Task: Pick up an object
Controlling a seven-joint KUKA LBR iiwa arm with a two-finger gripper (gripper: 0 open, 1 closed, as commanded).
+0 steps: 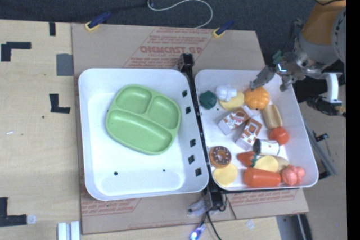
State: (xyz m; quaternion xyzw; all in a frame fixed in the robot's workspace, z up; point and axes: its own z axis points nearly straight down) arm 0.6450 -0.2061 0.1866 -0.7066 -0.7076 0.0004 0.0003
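Gripper, spread wide at upper right, holds nothing; I'd drop it straight over the orange, then close.

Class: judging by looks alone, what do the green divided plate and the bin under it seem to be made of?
Green divided plate: probably moulded plastic, matte; uniform colour, rounded compartment ridges. Left bin: likely smooth, slightly glossy white plastic; thin rounded rim, soft sheen.

A divided plate lies in the left bin; toy foods crowd the right bin.
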